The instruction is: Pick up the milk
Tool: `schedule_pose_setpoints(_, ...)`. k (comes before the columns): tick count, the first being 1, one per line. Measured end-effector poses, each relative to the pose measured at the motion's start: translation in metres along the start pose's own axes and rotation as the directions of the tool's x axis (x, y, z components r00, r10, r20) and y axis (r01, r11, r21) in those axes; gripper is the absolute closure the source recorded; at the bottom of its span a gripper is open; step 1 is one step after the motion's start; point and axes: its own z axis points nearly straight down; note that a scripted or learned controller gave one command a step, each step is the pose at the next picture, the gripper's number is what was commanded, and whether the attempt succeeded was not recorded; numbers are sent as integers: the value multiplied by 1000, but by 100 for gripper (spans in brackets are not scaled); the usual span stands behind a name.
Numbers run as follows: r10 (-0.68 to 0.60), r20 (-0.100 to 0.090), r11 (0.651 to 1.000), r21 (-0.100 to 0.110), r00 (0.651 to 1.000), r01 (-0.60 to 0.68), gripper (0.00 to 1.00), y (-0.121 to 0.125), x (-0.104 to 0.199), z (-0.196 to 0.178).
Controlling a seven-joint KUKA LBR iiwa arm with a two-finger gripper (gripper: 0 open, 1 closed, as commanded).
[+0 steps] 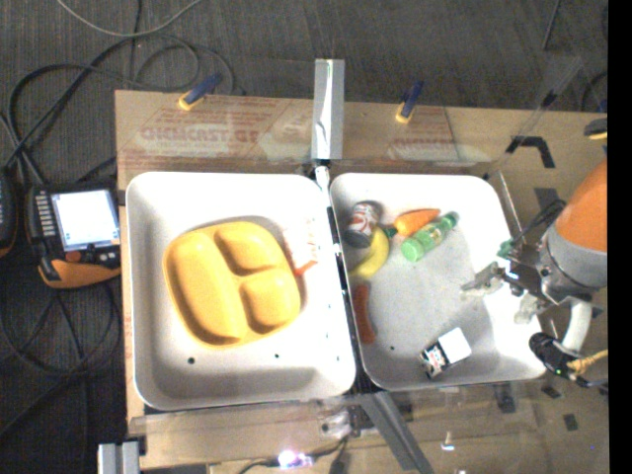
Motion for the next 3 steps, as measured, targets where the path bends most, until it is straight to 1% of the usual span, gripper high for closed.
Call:
schedule_pose_setpoints(1,-3,1,1000,2,1000,3,100,0,1,-7)
schedule_pose_setpoints(2,119,5,993,-16,993,-119,100,0,72,54)
schedule_pose_setpoints(3,349,8,937,-7,937,-349,100,-36,63,-112)
